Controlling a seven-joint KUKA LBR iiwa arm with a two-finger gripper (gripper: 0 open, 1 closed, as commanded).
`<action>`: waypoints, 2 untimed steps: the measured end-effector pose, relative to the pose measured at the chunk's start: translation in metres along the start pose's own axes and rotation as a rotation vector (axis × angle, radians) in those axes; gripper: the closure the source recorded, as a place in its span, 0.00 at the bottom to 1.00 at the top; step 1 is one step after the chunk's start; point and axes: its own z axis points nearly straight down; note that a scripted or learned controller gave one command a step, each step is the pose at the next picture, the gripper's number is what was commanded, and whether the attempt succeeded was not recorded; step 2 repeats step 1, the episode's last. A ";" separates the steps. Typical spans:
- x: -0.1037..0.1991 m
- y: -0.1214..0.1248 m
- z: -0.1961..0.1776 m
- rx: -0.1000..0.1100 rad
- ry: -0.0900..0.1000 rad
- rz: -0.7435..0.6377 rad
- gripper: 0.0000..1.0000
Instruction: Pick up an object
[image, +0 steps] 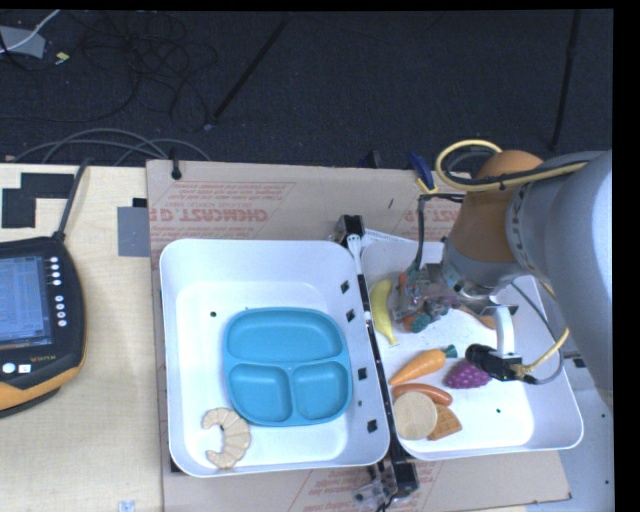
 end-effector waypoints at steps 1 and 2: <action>0.092 0.009 -0.095 -0.007 0.008 -0.014 1.00; 0.092 0.009 -0.095 -0.007 0.008 -0.014 1.00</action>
